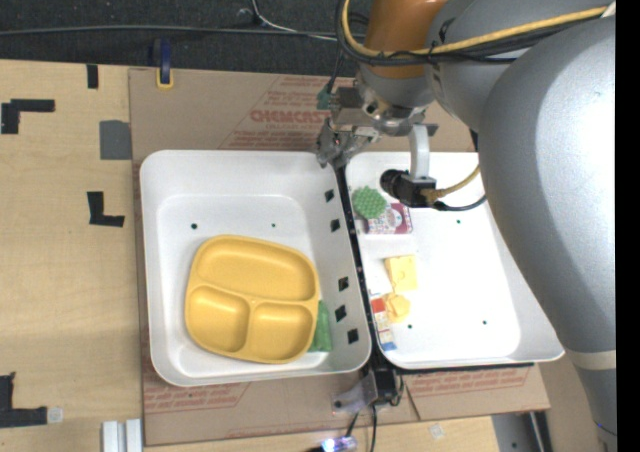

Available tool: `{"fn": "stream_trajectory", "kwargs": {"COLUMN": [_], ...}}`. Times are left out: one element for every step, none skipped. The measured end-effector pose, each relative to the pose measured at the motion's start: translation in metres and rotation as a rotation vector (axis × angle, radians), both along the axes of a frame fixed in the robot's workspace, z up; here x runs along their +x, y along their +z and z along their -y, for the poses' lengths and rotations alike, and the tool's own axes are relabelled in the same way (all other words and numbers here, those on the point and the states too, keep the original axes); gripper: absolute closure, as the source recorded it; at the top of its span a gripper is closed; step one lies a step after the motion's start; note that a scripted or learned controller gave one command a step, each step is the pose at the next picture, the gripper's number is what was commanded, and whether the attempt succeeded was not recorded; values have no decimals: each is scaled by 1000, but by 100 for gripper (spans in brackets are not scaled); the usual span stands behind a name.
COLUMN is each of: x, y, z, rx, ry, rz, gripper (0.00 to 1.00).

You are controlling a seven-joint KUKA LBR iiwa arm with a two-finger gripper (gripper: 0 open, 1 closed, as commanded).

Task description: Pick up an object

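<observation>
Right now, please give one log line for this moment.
tool: above bins' divider, far end | grasp: none seen | yellow tray: left bin

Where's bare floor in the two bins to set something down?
Right bin: its floor right of the yellow pieces is bare. Its left edge is crowded, from the green object down. Left bin: bare strip behind the yellow tray and along its left; the front is taken.
</observation>
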State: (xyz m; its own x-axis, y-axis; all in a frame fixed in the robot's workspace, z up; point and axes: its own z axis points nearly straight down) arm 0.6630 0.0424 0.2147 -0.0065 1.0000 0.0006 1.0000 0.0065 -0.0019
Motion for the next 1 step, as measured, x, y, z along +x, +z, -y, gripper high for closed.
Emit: {"fn": "stream_trajectory", "kwargs": {"x": [2], "y": [10], "z": [-49], "rx": [1], "ry": [0], "rz": [1], "gripper": [100]}}
